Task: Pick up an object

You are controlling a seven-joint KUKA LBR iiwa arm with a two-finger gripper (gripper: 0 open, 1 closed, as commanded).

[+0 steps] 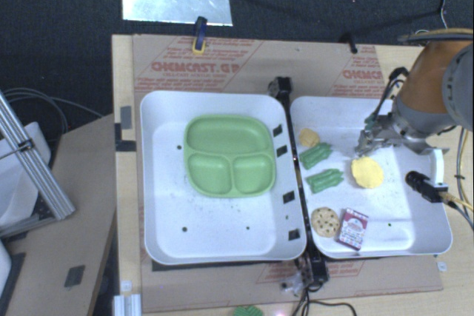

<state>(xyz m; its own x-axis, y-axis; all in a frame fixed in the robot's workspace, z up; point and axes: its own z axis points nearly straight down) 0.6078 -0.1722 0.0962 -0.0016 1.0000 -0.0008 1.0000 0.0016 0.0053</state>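
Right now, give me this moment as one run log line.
gripper: over right bin, just above yellow piece | holding: nothing seen | green tray: left bin | pick: not yet done

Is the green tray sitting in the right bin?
No, the green tray lies in the left bin; the right bin has the small items.

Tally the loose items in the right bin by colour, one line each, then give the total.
Green: 2, upper green piece and lower green piece
Yellow: 2, small yellow piece and large yellow piece
Tan: 1, cookie
Red: 1, red packet
Total: 6
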